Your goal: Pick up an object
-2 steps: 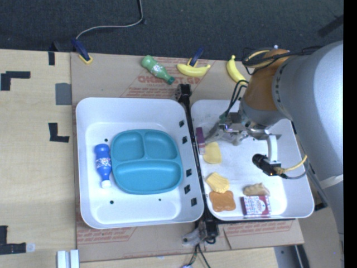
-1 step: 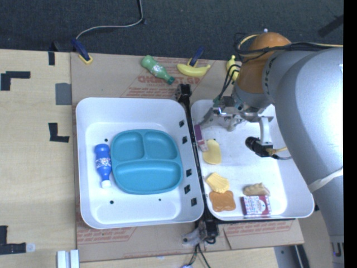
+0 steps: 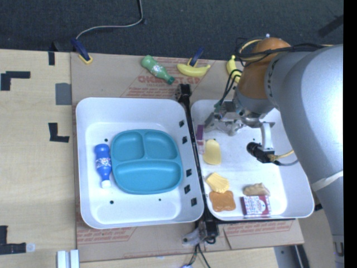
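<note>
Red packet (image 3: 256,206) lying flat, long axis across the right bin (image 3: 295,188).

Two white bins (image 3: 89,149); one blue plate (image 3: 146,162), one blue bottle (image 3: 102,164), one green bottle (image 3: 157,69), one banana (image 3: 193,69), five small food items (image 3: 212,152).

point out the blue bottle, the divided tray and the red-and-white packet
blue bottle (image 3: 102,164): camera view, middle of its body, left bin.
divided tray (image 3: 146,161): camera view, central ridge between its compartments, left bin.
red-and-white packet (image 3: 255,206): camera view, middle of its face, right bin's near corner.
</note>
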### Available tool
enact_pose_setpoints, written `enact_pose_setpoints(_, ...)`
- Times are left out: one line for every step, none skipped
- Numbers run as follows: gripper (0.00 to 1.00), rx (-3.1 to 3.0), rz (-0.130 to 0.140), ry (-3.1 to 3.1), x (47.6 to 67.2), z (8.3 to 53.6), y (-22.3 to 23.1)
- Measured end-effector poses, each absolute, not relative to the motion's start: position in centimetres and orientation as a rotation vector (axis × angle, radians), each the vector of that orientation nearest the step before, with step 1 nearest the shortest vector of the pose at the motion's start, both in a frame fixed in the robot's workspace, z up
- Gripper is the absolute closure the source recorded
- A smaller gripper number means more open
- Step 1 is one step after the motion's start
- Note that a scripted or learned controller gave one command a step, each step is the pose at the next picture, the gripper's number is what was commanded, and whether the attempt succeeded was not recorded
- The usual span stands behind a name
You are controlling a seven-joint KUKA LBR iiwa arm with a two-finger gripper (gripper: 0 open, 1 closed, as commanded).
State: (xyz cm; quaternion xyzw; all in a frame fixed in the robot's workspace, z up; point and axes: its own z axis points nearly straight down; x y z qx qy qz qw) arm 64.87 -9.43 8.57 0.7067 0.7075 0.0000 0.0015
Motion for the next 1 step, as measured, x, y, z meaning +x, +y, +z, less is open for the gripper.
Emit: enact_pose_setpoints(0.00,2.216,0.003,2.222,66.92,18.60,-5.31)
